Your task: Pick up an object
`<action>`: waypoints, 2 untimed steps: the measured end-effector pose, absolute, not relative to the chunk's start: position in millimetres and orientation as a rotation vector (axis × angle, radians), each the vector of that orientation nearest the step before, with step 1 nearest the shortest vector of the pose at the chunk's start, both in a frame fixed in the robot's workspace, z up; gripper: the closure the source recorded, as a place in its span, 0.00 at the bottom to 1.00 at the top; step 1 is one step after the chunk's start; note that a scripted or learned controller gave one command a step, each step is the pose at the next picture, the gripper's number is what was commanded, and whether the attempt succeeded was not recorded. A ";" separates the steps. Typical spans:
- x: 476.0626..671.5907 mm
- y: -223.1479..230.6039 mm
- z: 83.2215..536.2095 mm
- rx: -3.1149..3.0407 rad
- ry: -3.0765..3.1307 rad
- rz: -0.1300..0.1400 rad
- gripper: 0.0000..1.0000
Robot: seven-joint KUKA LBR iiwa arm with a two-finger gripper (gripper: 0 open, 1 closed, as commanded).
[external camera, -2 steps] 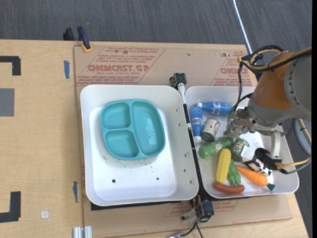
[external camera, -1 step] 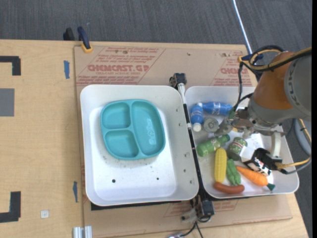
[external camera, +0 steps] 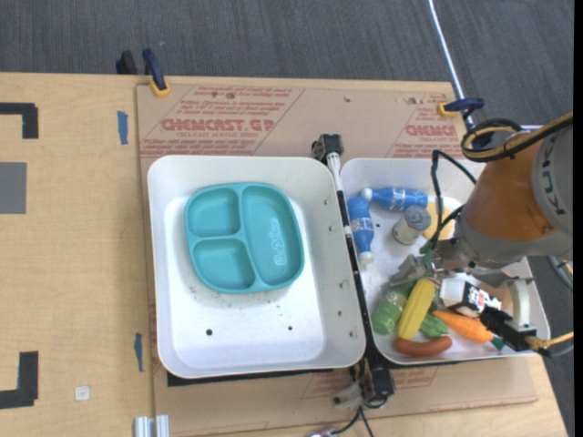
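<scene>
The right bin (external camera: pixel 533 321) holds a heap of toy items. A yellow corn cob (external camera: pixel 415 304) lies near its middle, with a green piece (external camera: pixel 386 313) to its left, a red sausage (external camera: pixel 421 345) at the front and an orange carrot (external camera: pixel 466 327) to the right. Two blue bottles (external camera: pixel 360 222) (external camera: pixel 398 198) and a grey can (external camera: pixel 409 226) lie at the back. My gripper (external camera: pixel 421 267) reaches down into this bin just above the corn cob, under the orange wrist band (external camera: pixel 510 203). Nothing visibly hangs from it.
The left bin (external camera: pixel 173 335) carries a teal divided plate (external camera: pixel 244 237). A small white and black item (external camera: pixel 465 292) lies beside the carrot. A black clamp (external camera: pixel 327 144) sits between the bins at the back. Black cables loop around the wrist.
</scene>
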State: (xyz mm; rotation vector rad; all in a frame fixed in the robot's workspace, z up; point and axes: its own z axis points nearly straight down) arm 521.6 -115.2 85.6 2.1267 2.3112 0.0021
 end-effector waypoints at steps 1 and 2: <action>523.4 -114.9 96.5 2.125 2.307 0.008 1.00; 501.9 -118.2 86.6 1.672 2.654 0.005 1.00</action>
